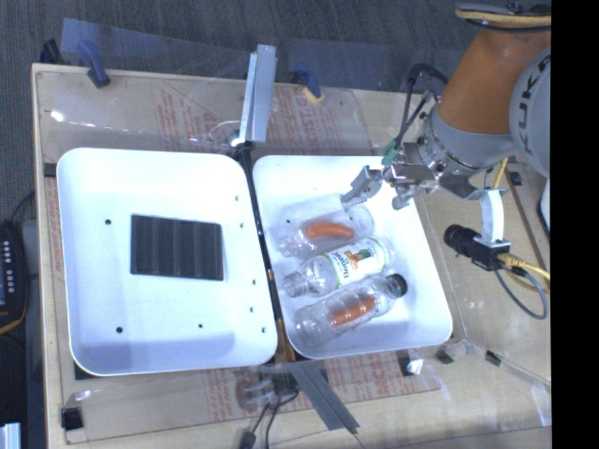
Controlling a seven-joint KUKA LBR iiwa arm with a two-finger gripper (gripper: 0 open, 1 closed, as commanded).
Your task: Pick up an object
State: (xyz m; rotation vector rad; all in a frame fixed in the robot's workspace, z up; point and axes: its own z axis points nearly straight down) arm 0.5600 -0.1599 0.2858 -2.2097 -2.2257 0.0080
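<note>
Hovering over the right bin's far edge, the pincer seems spread, just above three bottles.

This is a robotics lab or test cell. A pale wooden bench stands on dark grey carpet and bears two shallow white plastic bins side by side. Blue clamps behind the bins pin a clear plastic sheet to the bench. Right of the bins rises a grey industrial arm with an orange band, trailing loose black cables.
</note>
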